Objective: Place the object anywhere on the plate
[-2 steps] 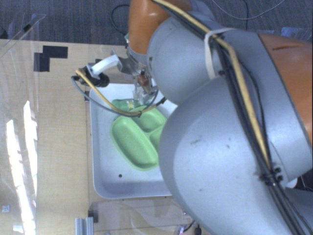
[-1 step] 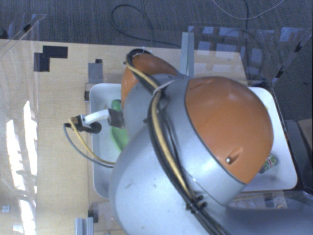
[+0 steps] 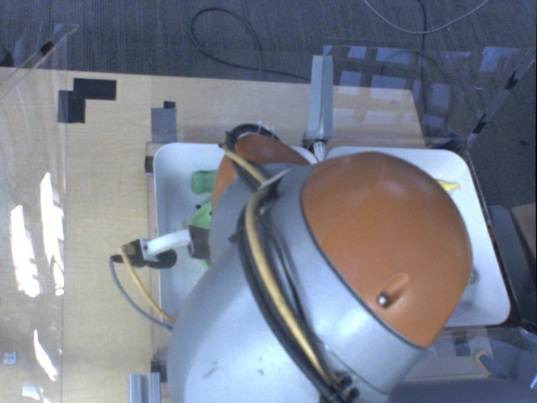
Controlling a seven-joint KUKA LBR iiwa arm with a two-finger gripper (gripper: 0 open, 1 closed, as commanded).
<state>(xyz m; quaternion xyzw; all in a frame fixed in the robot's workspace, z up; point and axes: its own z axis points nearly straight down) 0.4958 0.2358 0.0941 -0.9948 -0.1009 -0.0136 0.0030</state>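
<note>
1. Camera view: the grey arm (image 3: pixel 252 326) with its orange cap (image 3: pixel 386 242) covers most of both white bins, reaching from the right across to the left bin (image 3: pixel 168 162).
2. The tool itself sits under the arm's bulk, so I cannot tell how it stands or whether it has hold of anything.
3. A green object (image 3: pixel 201 181) shows near the far left corner of the left bin, with another green patch (image 3: pixel 200 217) just nearer, against the arm's edge; both are partly hidden, so their long axis and heading cannot be read.
4. A small yellow sliver (image 3: pixel 450 186) peeks out near the far right corner of the right bin (image 3: pixel 487 300).
5. Black cables (image 3: pixel 268 292) run along the arm, and a white fitting (image 3: pixel 164 244) juts out over the left bin's left rim.
6. On the wooden surface (image 3: pixel 92 225), near its far left corner, lies a black L-shaped mark (image 3: pixel 84 97); no writing can be read.
</note>
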